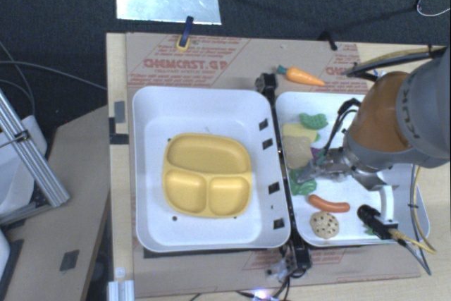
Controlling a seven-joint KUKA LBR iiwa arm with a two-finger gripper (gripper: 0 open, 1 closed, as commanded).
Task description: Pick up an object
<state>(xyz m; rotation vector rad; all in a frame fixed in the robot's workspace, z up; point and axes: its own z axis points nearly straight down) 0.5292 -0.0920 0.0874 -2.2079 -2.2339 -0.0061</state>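
The cardboard sheet (211, 56) under the bins bears red print, "CHEMCAST GP". The left bin (148, 151) holds a yellow divided plate (207, 175). In the right bin (331, 106) the gripper (304, 171) sits low at the left side, touching a beige slice (297, 149) and a green leaf (304, 187); its grip cannot be told. Just below lie a sausage (329, 204) and a cookie (324, 224). A carrot (301, 76) rests outside the bins.

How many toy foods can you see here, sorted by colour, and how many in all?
Orange: 2, the carrot lying on the bench above the bins and the sausage in the right bin.
Green: 2, the leafy piece and a second green piece.
Yellow: 1, the yellow piece.
Tan: 2, the bread slice and the cookie.
Total: 7
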